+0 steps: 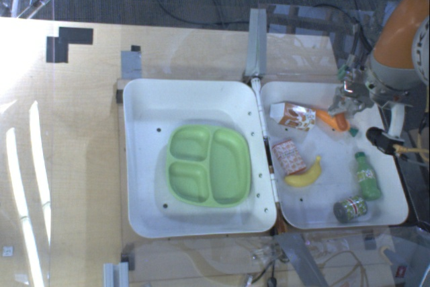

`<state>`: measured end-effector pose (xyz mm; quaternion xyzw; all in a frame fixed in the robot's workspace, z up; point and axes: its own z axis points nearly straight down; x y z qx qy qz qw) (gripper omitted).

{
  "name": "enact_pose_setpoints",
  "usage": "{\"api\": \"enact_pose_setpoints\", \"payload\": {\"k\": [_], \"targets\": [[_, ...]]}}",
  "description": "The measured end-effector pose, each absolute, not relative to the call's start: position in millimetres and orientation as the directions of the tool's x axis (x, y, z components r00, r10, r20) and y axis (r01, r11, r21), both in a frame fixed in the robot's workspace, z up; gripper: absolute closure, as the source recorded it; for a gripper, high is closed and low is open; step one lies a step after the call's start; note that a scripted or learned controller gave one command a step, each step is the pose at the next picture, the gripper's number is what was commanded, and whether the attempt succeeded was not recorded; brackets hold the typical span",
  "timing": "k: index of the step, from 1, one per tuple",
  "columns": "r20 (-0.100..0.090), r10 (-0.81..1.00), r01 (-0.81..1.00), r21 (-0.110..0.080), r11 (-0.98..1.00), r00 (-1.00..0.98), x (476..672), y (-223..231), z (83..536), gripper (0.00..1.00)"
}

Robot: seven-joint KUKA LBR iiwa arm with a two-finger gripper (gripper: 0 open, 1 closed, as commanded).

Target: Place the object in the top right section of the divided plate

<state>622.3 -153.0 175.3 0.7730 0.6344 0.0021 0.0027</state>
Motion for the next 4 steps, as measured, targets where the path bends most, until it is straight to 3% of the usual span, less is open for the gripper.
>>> {"api": "enact_pose_setpoints", "payload": {"k": [2,3,4], "targets": [[0.002,0.993,0.993,0.003,-0.116,0.116,534.5,20,189,1.0],[0.002,0.994,0.994,0.003,-0.112,0.112,532.1,76,184,1.0],[0.002,0.994,0.994,0.003,-0.113,0.113,532.2,76,184,0.0]]}}
